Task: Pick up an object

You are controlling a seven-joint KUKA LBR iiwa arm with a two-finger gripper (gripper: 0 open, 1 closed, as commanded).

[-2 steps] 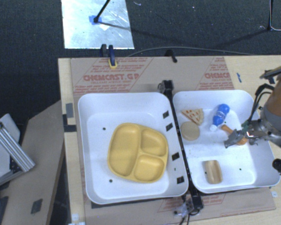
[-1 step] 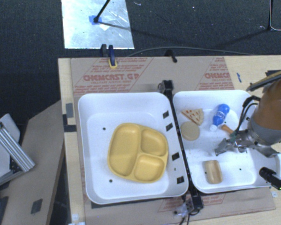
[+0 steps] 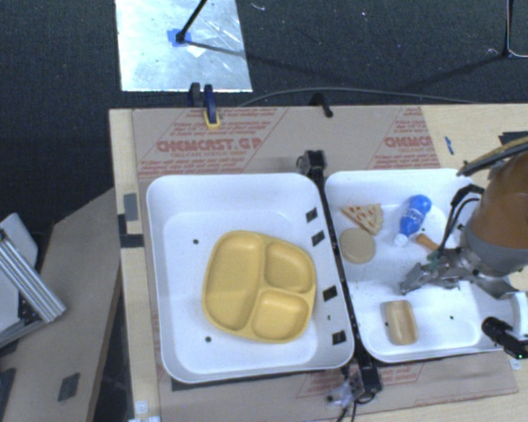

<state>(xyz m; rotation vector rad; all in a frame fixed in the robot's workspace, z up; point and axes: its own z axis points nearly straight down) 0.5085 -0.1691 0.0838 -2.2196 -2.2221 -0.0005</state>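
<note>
The pincer [image 3: 415, 282] hangs low over the right bin [image 3: 452, 341] with its fingers spread, gripping nothing; the tan block [image 3: 399, 321] lies just beside it at seven o'clock. To grip well, it should centre over the block before closing; the blue bottle [image 3: 413, 216] sits apart at twelve o'clock.

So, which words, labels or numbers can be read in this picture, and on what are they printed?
"CHEMCAST GP", red letters, on the brown sheet under the bins, left part.
The same red print repeats on the sheet's right part, near the right bin, but too blurred to read surely.
Smaller red lines below the logo: too small to read.
No readable text on the yellow tray or the bottle.
</note>
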